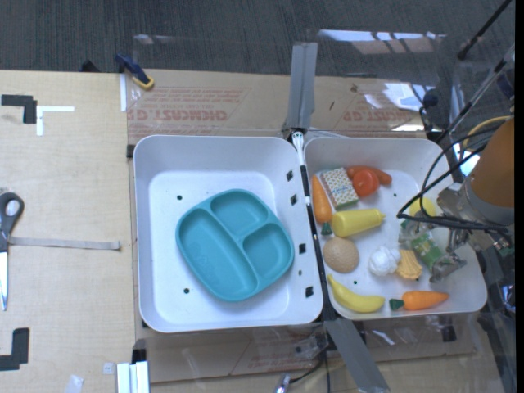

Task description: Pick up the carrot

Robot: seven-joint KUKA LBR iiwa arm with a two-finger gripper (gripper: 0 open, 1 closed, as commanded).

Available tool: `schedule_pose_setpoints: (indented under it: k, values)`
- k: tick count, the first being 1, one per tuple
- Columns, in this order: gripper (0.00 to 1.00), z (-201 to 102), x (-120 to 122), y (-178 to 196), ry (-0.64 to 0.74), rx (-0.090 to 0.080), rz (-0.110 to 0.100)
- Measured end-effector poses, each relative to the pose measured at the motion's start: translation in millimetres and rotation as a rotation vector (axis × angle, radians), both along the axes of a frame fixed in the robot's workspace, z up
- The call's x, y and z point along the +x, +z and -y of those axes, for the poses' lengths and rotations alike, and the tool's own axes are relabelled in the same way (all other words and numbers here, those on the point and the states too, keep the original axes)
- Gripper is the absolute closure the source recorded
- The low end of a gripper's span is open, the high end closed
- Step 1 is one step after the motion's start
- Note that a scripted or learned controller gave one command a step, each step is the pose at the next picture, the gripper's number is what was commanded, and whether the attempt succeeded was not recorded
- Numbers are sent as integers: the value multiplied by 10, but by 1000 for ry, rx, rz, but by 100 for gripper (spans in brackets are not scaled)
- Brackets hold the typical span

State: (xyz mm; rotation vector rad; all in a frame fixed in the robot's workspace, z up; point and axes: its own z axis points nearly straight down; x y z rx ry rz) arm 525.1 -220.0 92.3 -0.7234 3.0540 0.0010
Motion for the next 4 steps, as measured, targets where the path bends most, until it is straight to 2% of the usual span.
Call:
schedule_pose_setpoints:
  k: [1,2,3,4]
  values:
    - [0,-688,-317,485,-6,0,0]
    - [0,-709,-276,87,379,-11,27]
    - [100,-717,-279,155,381,-9,22]
    - [100,-731,-250,254,385,-11,28]
